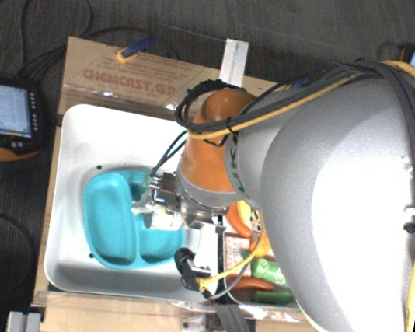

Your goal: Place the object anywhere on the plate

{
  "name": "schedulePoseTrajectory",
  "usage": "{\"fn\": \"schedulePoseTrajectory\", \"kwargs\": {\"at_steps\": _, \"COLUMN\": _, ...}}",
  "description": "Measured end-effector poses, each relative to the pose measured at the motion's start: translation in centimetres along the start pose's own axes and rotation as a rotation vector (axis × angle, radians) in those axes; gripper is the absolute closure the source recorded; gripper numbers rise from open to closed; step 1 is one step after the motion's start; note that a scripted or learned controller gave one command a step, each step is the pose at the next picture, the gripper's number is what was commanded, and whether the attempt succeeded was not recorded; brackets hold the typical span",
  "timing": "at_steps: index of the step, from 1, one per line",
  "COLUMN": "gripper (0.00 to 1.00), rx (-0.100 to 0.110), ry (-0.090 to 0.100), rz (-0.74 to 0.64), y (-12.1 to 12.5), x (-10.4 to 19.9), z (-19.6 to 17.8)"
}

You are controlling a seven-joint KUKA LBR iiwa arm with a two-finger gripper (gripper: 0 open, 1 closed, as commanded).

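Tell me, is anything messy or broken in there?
Nothing looks broken or spilled. The blue plate lies flat in the white bin, and the arm's wrist hangs over the plate's right edge. Colourful objects sit bunched beside it, partly hidden.

Turquoise divided plate [115,221] in the white bin [85,141]; grey arm [345,192] with orange band [211,146] and yellow cable [282,99]; brown cardboard [128,77], red lettering.
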State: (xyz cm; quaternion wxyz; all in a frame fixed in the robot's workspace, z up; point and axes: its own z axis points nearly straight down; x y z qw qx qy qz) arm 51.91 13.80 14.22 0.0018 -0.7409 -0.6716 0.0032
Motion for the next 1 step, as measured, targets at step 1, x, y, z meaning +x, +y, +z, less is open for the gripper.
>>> {"fn": "schedulePoseTrajectory", "kwargs": {"at_steps": 1, "gripper": 0.0, "rx": 0.0, "ry": 0.0, "rz": 0.001, "y": 0.02, "x": -0.03, "z": -0.01}}
